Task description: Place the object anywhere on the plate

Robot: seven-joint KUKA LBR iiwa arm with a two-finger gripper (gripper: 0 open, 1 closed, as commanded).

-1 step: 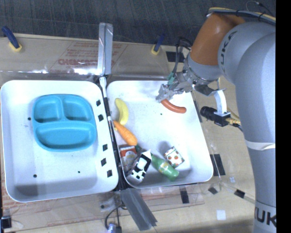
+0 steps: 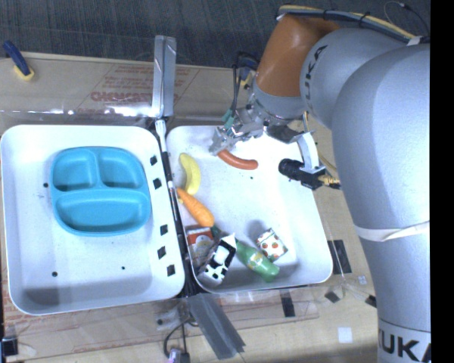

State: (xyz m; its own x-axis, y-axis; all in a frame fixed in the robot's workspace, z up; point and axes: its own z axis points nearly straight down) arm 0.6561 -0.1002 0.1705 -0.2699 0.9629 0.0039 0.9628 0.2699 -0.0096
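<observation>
The gripper hovers low in the right bin, just above the sausage's left end; whether its fingers are apart can't be told. The blue plate sits in the left bin.

Definitely a robotics lab, not anybody's kitchen. Big grey industrial arm with an orange band, KUKA lettering on the casing, loose cables trailing off behind it. Two shallow white bins clamped side by side on a cardboard-covered counter, strips of tape all over. Toy food for props: plastic banana, carrot, sausage, plus a blue divided plate. Dark carpet beyond the counter. Pure test-rig setup.
</observation>
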